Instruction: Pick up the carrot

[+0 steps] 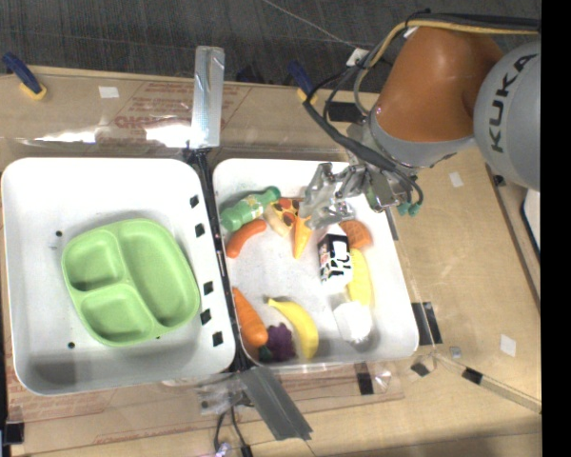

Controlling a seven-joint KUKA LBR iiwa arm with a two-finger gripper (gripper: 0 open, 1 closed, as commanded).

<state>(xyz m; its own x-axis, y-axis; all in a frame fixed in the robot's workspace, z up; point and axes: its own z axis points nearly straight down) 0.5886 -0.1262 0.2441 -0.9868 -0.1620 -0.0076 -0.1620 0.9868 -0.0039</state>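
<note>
A long orange carrot (pixel 249 319) lies in the right bin (pixel 392 255), along its left wall near the front, beside a purple grape bunch (pixel 279 342). My gripper (pixel 316 206) hangs over the back middle of that bin, well away from that carrot. Directly below its tip lies a small orange tapered piece (pixel 300 239), touching or nearly touching it. I cannot tell whether anything is gripped.
Around the gripper lie a green bottle-like toy (pixel 248 208), an orange-red sausage (pixel 246 239), a black-and-white bottle (pixel 334 257), two bananas (pixel 301 323) (pixel 362 281) and a white item (pixel 353 322). A green divided plate (pixel 130 279) sits in the left bin (pixel 29 208).
</note>
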